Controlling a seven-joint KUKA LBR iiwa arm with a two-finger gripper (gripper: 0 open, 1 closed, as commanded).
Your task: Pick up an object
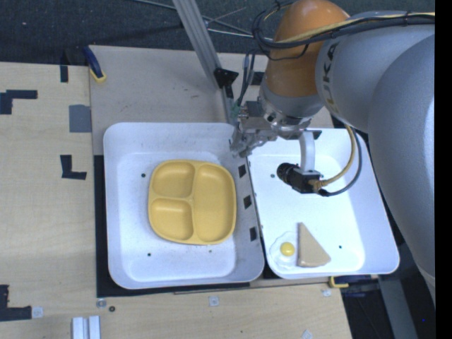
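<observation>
Left bin (pixel 120 189): holds a yellow divided plate (pixel 191 202), centred.
Gripper (pixel 244 141): over the bins' shared wall, at the plate's 1 o'clock; jaws' spread and grasp, cannot tell.
Right bin (pixel 367 217): fried-egg toy (pixel 284 250) and tan wedge (pixel 310 248), touching, at 6 o'clock.

Honestly the end effector (pixel 244 141) is hard to read: it's a small tangle of metal right over the seam between the two bins, and I can't tell what the fingers are doing. The arm (pixel 381 69) runs off the right and top edges and covers the back right corner of the right bin (pixel 353 260). The little white piece with a yellow spot (pixel 284 249) beside the tan wedge (pixel 311 248) is too small to identify. The surface (pixel 42 210) gets cut off at the left and bottom edges.
</observation>
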